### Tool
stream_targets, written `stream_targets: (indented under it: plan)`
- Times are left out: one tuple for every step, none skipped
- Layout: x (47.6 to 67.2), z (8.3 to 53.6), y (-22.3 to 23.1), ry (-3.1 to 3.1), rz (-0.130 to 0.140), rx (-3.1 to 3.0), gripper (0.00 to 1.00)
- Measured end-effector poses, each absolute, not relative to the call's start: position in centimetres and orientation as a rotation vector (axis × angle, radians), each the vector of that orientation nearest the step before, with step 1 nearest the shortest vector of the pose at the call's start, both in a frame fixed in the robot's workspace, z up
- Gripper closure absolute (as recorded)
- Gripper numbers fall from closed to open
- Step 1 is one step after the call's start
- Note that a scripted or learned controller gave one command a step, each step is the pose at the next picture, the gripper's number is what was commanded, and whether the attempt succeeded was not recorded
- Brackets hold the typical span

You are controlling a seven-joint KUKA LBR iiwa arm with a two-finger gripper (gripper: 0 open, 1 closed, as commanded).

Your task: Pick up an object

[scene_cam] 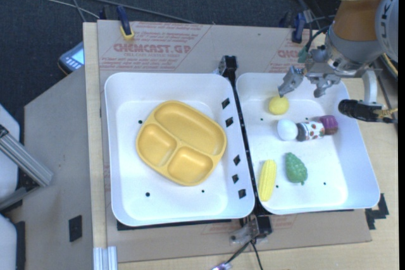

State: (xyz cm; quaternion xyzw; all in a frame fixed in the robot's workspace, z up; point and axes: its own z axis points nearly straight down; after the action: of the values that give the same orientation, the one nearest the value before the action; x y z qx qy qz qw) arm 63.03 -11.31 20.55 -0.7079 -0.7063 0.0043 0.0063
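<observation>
So the jaws are seen spread apart with nothing between them, and the gripper (305, 81) is held over the back part of the right bin (364, 164), just up and to the right of the small yellow ball (278, 105). That ball is judged the likeliest target, since it is the nearest thing to the fingertips (288, 86).

It is probably light, and being round and smooth it can be expected to roll or squirt out if pinched off-centre, so it is best taken straight across its widest middle. Whether it is hard or squishy cannot be told from this view.

Counted in the right bin, five things are found: one yellow ball, one white egg-shaped piece (286, 130) touching one little bottle (317, 128) lying on its side, one toy corn cob (267, 179) near the front left, and one bumpy green item (295, 168) just beside it. The corn is long and thin and would be better gripped across its narrow width. The egg and bottle are packed together, so a clean grab there looks trickier.

In the left bin (120, 155) one yellow divided tray (181, 142) with three compartments is sitting flat, with nothing in it
</observation>
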Motion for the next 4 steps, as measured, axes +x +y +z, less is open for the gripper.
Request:
stream_targets:
  plan:
    - [63.3,21.3,-11.3,-2.221,0.0,-2.22,0.0]
    - [63.1,17.1,-11.5,-2.218,0.005,-2.218,0.0]
    - [62.7,12.8,-11.8,-2.217,0.005,-2.218,0.0]
    - [62.6,8.2,-11.7,-2.218,0.005,-2.217,0.0]
